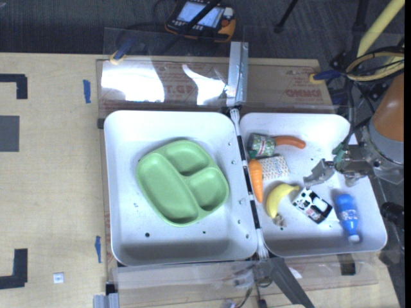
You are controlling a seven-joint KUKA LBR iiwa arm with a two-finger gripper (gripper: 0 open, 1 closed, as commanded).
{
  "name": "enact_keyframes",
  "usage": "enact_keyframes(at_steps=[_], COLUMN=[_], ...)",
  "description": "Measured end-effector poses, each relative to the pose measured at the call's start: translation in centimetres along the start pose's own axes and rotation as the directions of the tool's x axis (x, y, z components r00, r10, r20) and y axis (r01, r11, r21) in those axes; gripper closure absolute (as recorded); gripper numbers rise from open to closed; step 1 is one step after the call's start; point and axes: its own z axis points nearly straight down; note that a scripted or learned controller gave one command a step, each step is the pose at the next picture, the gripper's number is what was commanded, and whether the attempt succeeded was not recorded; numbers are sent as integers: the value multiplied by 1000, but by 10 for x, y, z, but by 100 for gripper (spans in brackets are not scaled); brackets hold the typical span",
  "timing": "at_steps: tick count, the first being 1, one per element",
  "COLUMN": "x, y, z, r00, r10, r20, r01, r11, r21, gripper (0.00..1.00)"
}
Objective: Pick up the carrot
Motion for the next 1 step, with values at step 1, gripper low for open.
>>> enact_keyframes(at_steps=[1], x=[23], y=[3], z=[21], r00=[972], r10=[234], r20=[0], r01=[-234], r11=[972], r21=[1], gripper=[0])
